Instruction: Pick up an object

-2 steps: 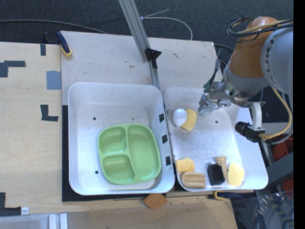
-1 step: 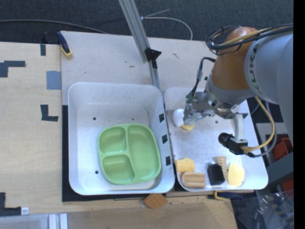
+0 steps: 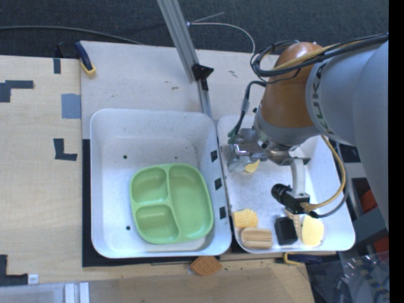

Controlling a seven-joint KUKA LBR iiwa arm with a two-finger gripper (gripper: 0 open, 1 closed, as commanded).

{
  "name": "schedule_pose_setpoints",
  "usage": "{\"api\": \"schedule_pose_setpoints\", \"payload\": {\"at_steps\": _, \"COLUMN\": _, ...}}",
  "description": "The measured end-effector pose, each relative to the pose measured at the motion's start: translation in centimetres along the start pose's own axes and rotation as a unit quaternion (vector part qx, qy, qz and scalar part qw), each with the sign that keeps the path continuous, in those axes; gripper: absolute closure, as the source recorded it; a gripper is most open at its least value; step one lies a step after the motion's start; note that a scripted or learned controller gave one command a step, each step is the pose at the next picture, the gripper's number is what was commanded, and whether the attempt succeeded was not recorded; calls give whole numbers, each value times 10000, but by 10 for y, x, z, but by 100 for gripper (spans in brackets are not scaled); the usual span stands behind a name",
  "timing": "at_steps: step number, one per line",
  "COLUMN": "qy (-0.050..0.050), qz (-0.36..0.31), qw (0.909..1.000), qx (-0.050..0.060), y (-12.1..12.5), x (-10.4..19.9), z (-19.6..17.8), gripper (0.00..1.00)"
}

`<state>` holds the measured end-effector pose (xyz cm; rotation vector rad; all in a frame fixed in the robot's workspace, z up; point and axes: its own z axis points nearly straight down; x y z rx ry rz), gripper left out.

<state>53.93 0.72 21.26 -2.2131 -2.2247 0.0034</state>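
My gripper (image 3: 242, 158) hangs over the upper left part of the right bin (image 3: 334, 169), close to its left wall. A small yellow piece (image 3: 252, 166) shows right at the gripper's lower edge, partly covered by it; whether it is held or lies on the bin floor is unclear. Along the bin's near edge lie a yellow waffle-like piece (image 3: 245, 218), a tan bread roll (image 3: 256, 237), a black block (image 3: 285, 230) and a pale yellow lump (image 3: 312, 231). The arm's wrist and body hide much of the bin's middle and right.
The left bin (image 3: 107, 169) holds a green divided plate (image 3: 172, 202). An orange biscuit (image 3: 205, 266) lies on the bench in front of the bins. A slanted metal pole (image 3: 183, 36) rises behind the bins. A black cable fitting (image 3: 287, 197) hangs off the arm.
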Motion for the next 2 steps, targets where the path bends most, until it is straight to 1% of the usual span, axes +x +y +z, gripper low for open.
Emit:
{"api": "schedule_pose_setpoints", "payload": {"at_steps": 1, "qy": 4, "qz": -4, "qw": 10000, "qx": -3, "y": -25, "x": 41, "z": -14, "gripper": 100}}
{"api": "schedule_pose_setpoints", "payload": {"at_steps": 2, "qy": -1, "qz": -8, "qw": 10000, "qx": 8, "y": -51, "x": 90, "z": -5, "gripper": 100}}
